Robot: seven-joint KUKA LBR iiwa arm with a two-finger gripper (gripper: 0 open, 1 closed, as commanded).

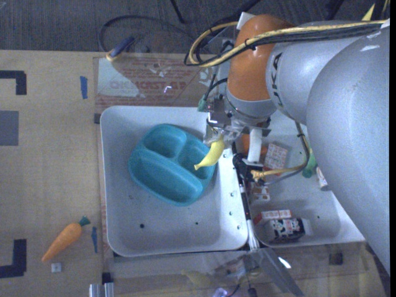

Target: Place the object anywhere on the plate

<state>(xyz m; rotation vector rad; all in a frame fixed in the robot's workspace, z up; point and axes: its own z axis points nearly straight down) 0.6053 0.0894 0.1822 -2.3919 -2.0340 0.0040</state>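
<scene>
Holding the banana at its upper end, my gripper is closed on it; its long axis slants down-left over the plate's right edge, mid-frame.

A robotics lab: KUKA arm, taped bench, white bins, loose cables.

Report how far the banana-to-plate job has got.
Done: the banana is lifted, hanging from the gripper with its fingers closed on its upper end. In hand: it hangs over the right edge of the teal plate in the left bin. Left: lower and release.
</scene>
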